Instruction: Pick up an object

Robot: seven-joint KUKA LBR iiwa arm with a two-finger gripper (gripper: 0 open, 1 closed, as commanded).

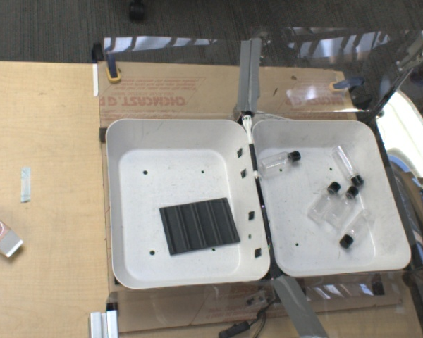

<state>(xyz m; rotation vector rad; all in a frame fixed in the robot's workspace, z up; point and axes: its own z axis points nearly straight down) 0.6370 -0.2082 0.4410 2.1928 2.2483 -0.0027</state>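
Broadly, the light wooden bench (pixel 42 118) is seen to fill the left of the camera view, with dark carpet beyond its far edge. A sheet of brown cardboard (pixel 169 94) with reversed red lettering is laid under the two bins and is held at its far edge by an orange clamp (pixel 113 72) and a blue clamp (pixel 342 85).

The left bin (pixel 113 189) and the right bin (pixel 381 160) are set side by side, their inner rims touching along the middle. A black ribbed panel (pixel 199 225) is laid flat on the floor of the left bin, towards its near side and turned slightly askew.

The things that could be picked up are gathered in the right bin. A clear vial (pixel 278 162) with a black cap is found near the bin's far left corner. A second clear tube (pixel 342 159) is placed further right, lying at a slant. A crumpled clear plastic piece (pixel 328 210) is seen near the middle, with three black caps (pixel 352 192) clustered just beyond it and another black cap (pixel 346 241) towards the near side.

On the bench, well apart from the bins, a small red-and-white object (pixel 1 234) and a small grey strip (pixel 25 185) are left lying.

Whether the gripper is open or closed cannot be told.
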